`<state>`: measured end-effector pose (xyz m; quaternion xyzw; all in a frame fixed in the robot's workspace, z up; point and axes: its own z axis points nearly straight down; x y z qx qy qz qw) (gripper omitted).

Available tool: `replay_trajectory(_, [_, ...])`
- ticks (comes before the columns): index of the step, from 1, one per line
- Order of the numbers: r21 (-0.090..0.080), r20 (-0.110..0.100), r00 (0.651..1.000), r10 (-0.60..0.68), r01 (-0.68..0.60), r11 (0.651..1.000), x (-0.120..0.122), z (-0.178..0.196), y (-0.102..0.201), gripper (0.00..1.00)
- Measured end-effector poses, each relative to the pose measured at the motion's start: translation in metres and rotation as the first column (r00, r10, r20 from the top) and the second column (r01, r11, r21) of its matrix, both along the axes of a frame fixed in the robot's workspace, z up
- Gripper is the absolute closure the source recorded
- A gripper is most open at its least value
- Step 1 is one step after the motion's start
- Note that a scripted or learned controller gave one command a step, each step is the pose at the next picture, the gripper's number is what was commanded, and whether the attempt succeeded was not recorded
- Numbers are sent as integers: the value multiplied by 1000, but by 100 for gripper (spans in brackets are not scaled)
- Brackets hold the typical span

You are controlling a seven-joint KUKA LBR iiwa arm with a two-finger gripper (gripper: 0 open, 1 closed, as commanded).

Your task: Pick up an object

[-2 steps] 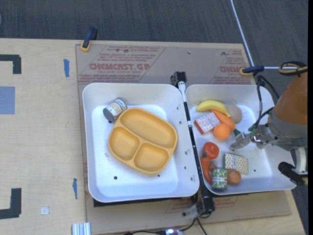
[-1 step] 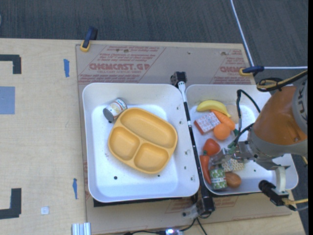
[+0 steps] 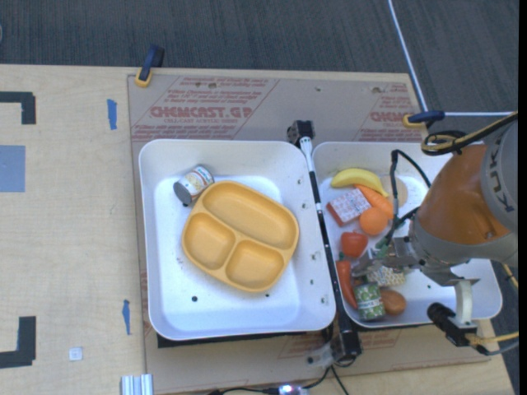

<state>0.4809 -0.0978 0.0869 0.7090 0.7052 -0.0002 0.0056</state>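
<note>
The left bin (image 3: pixel 156 245) is offering the most open room: a yellow three-compartment plate (image 3: pixel 239 235) is lying tilted across its middle, a small tin can (image 3: pixel 193 182) is lying on its side just beside the plate's upper left rim, and bare white floor is showing along the bin's lower and left edges. The right bin (image 3: pixel 487 301) is looking far tighter. Its left half is holding a close cluster of smooth plastic toy foods: a curved yellow banana (image 3: pixel 357 177) near the top edge, a flat red packet (image 3: pixel 349 206) just below it, a round orange (image 3: pixel 375 220), a glossy red tomato (image 3: pixel 354 243), a long carrot-like piece (image 3: pixel 344 280) lying along the left wall, a green printed packet (image 3: pixel 370 299) and a brown egg-shaped piece (image 3: pixel 394 303) near the bottom edge. The arm is reaching over the bin's right half, its orange band covering much of the floor there, and the gripper (image 3: pixel 384 257) is hanging low over the cluster, right among the tomato, the orange and the green packet. Whether its claw is spread, closed or gripping anything cannot be told, since the metal parts are blurring into the toys beneath. Black cables are looping around the wrist.
</note>
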Motion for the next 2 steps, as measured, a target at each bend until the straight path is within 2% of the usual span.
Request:
replay_trajectory(1, [2, 2, 1000, 2, -2, 1000, 1, 9, 2, 100])
replay_trajectory(2, [9, -7, 1000, 7, -7, 1000, 41, 98, 88, 100])
